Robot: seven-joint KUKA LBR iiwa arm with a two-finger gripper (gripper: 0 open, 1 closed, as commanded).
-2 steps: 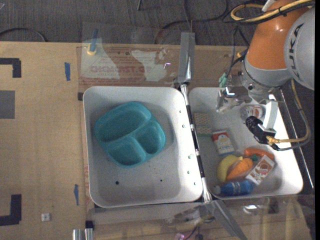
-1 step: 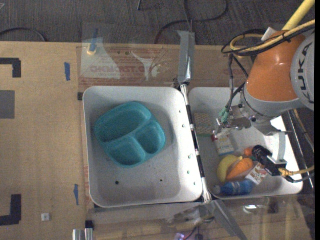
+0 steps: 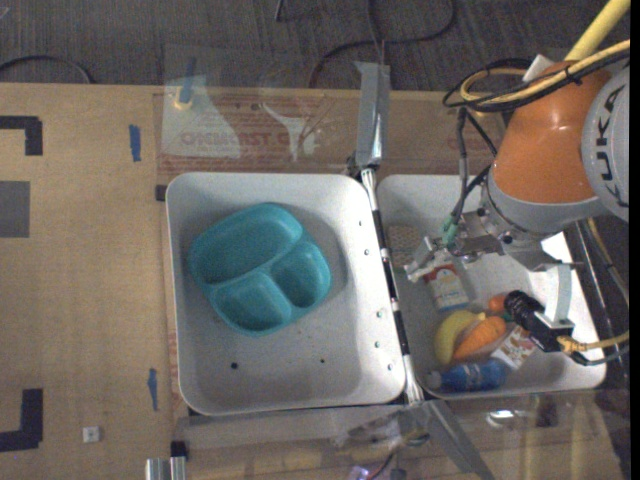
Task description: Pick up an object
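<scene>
1. Camera view, progress: From my remote desk I judge the pick not yet done. The candidate objects all lie in the right bin (image 3: pixel 400 203): a yellow banana-like piece (image 3: pixel 450 336) touching an orange carrot-like piece (image 3: pixel 480 335), a blue bottle (image 3: pixel 472 376) lying along the near wall, and a small white carton (image 3: pixel 448 284) near the middle. None of them looks lifted. The left bin (image 3: pixel 190 368) bears a teal divided plate (image 3: pixel 260 266).

2. Camera view, arm pose: The grey arm (image 3: pixel 555 153) with its orange band reaches in from the right and hangs over the right bin's far half. The gripper (image 3: pixel 440 259) sits low, just above or touching the white carton; which of the two, I cannot tell.

3. Camera view, end effector: I cannot tell whether it is parted or closed, nor whether it grips anything. What remains, in my judgement: secure one object and raise it clear.
</scene>
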